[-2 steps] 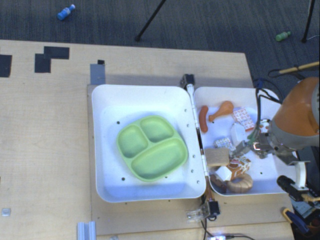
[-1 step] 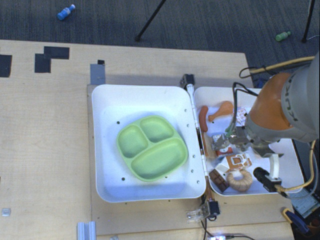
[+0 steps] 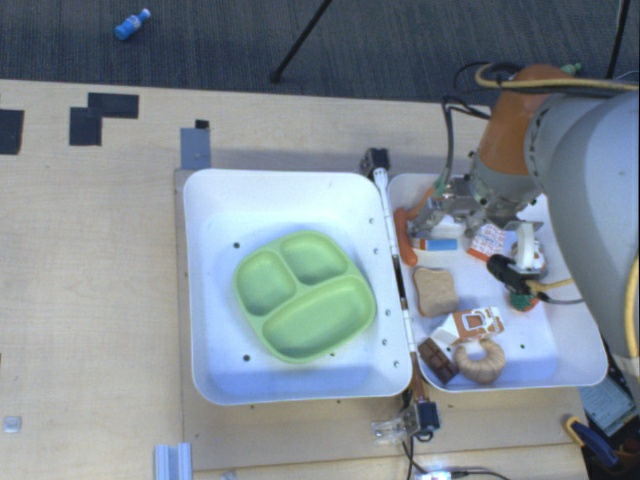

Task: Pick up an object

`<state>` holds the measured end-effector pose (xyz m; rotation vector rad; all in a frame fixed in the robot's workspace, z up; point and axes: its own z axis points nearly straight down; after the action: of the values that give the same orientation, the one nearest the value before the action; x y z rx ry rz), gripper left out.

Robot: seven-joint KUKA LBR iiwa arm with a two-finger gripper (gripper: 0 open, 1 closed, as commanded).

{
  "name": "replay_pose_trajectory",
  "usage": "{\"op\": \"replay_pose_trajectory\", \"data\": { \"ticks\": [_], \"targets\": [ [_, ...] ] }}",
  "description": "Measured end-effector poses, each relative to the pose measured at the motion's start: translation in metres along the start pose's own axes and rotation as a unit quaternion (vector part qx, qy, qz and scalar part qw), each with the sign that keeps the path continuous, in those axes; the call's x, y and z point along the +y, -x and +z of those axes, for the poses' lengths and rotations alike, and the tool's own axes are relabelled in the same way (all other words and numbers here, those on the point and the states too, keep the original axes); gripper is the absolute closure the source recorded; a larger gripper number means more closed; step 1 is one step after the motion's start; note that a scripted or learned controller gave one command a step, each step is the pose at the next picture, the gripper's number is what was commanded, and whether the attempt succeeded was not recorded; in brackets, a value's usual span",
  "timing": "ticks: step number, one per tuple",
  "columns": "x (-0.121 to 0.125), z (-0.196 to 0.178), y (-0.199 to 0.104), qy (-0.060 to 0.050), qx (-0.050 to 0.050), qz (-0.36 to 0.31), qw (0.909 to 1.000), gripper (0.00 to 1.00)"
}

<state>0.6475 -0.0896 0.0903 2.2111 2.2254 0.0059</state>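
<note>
The gripper point(image 3: 447, 215) is seen low over the right bin point(image 3: 570, 363), just above a small white, blue and orange packet point(image 3: 437, 243) lying flat near the bin's far left corner. Whether anything is held cannot be told. A green divided plate point(image 3: 305, 293) is seen in the left bin point(image 3: 205, 268).

A small blue bottle point(image 3: 131, 24) lies on the dark carpet point(image 3: 300, 18) beyond the counter point(image 3: 90, 298), which bears black tape patches point(image 3: 100, 118).
</note>
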Motion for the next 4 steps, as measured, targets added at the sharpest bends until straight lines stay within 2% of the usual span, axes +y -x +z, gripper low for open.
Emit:
{"op": "replay_pose_trajectory", "data": {
  "ticks": [1,2,3,4],
  "targets": [
    [-0.002,-0.009,0.001,-0.007,0.000,-0.004,1.0000,1.00],
    [-0.076,-0.096,0.019,-0.001,0.000,0.001,1.0000,1.00],
    [-0.076,-0.095,0.018,-0.002,0.000,0.001,1.0000,0.00],
    [-0.135,0.003,0.054,0.000,0.000,0.002,1.0000,0.00]
  ]
}}
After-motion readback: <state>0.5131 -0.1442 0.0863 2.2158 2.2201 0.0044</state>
